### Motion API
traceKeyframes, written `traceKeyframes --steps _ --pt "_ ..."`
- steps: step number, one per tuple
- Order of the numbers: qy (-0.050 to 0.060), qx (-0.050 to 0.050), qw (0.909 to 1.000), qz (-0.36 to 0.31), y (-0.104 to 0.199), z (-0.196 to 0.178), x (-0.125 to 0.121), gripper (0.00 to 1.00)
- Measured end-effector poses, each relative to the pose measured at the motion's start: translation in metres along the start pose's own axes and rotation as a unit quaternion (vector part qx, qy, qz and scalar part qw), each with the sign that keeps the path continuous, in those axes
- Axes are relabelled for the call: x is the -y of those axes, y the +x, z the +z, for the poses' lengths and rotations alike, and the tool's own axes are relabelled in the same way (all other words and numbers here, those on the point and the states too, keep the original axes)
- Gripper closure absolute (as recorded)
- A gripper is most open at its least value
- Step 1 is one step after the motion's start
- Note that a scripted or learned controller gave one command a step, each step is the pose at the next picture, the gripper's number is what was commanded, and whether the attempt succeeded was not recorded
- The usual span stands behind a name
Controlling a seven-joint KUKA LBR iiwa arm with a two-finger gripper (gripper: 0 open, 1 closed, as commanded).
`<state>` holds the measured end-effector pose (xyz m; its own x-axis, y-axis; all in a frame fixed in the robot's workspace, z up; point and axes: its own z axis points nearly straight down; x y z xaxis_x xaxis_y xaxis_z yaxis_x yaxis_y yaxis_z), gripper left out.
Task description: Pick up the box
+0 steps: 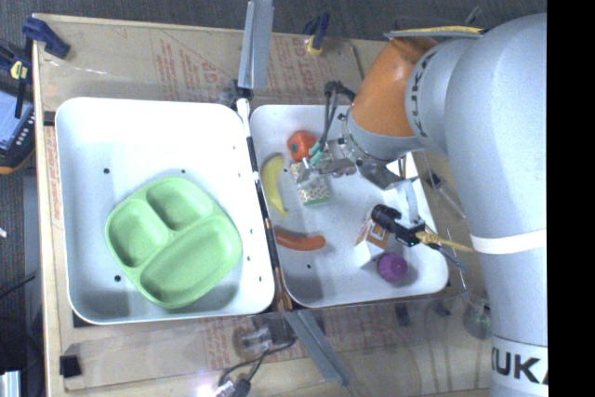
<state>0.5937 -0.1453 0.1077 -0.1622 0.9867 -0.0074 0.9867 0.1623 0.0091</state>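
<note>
The arm (493, 135) is built of thick, rounded grey segments. An orange band (390, 93) is set above the wrist, where a thin black cable (331, 102) is looped. Dark KUKA lettering (518, 369) is printed low on the casing, and a small metal gripper (319, 161) is fitted at the end.

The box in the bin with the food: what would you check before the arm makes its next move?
1. Gripper lined up with the speckled box: ok, it sits right at the box's far edge.
2. Box actually held: cannot tell from this slant.
3. Room around the box: not ok. The banana lies close beside it, and the red fruit is right by the gripper.
4. Sausage out of the way: ok, it lies apart from the box, nearer the bin's near wall.
5. Green plate out of the way: ok, it is in the other bin.
</note>
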Motion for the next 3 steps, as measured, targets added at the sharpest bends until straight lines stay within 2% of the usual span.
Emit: traceKeyframes --steps 1,2,3 --pt "0.005 -0.004 0.9999 -0.008 0.039 -0.161 -0.012 1.0" --pt "0.005 -0.004 0.9999 -0.008 0.039 -0.161 -0.012 0.0" --pt "0.007 -0.004 0.9999 -0.009 0.012 -0.034 0.02 0.0"
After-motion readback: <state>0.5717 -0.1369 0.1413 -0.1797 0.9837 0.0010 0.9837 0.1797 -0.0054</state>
